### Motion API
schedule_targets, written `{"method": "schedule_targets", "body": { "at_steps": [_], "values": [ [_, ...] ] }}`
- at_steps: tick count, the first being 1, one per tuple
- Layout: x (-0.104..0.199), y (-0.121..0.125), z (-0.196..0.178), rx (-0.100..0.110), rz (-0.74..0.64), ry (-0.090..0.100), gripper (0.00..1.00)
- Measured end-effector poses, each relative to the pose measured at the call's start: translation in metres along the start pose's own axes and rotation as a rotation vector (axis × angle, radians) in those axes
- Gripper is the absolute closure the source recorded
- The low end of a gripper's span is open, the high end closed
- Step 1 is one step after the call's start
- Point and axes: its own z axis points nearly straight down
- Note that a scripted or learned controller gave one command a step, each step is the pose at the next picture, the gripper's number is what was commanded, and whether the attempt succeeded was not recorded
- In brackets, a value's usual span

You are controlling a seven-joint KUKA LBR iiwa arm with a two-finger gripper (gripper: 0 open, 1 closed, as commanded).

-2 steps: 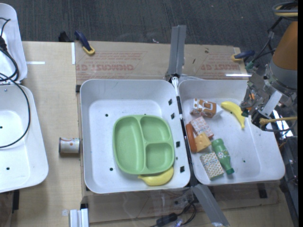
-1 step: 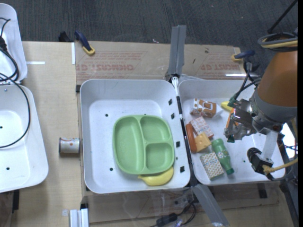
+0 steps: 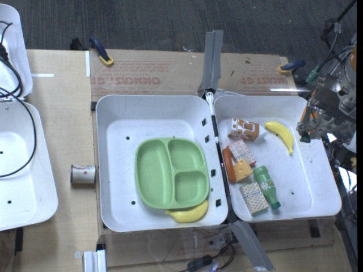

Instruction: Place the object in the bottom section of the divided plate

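A green divided plate (image 3: 172,171) lies in the left bin (image 3: 113,123), with one long section on its left and two smaller ones on its right. A yellow object (image 3: 189,213) pokes out from under the plate's near edge. The right bin (image 3: 323,197) holds a banana (image 3: 282,134), a green bottle (image 3: 266,187), a brown-and-white carton (image 3: 245,129) and several small boxes (image 3: 241,152). My gripper (image 3: 307,130) hangs at the right bin's far right edge, just right of the banana and apart from it. Nothing shows between its tips.
A grey divider post (image 3: 212,61) stands between the bins at the back. A small metal can (image 3: 83,174) lies on the bench left of the left bin. White basins with a black cable (image 3: 17,152) sit at the far left. Clamps (image 3: 101,51) hold the cardboard backing.
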Motion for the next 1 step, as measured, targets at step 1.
{"method": "schedule_targets", "body": {
  "at_steps": [1],
  "values": [
    [-0.0081, -0.0006, 0.1337, 0.004, 0.260, 0.000, 1.00]
  ]
}}
